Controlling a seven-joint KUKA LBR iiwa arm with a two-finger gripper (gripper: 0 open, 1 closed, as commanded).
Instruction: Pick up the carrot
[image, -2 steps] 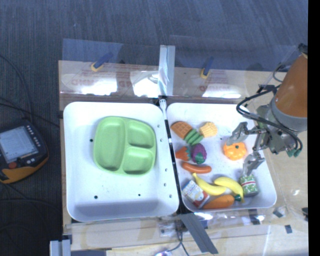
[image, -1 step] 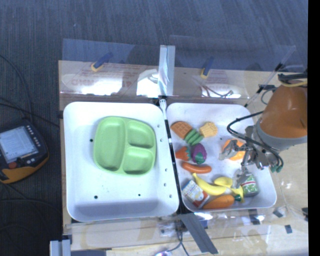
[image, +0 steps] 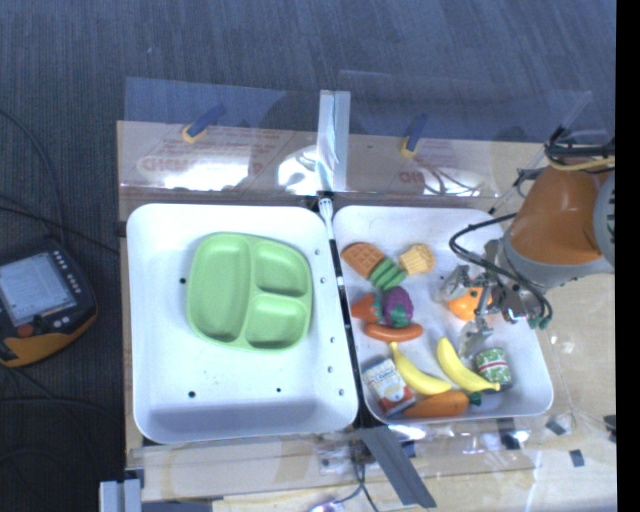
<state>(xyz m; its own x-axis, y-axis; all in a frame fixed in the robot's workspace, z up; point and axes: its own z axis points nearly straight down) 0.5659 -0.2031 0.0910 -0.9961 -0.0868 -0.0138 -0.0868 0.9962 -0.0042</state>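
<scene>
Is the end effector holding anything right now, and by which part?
Cannot be told: the end effector is down beside a small orange item in the right bin, with contact unclear.

Bright, even overhead light — glare on the plastic sheeting (image: 240, 165) — slightly soft focus.

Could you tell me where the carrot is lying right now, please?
The carrot lies in the right bin, along its near edge, just below the two bananas.
</scene>
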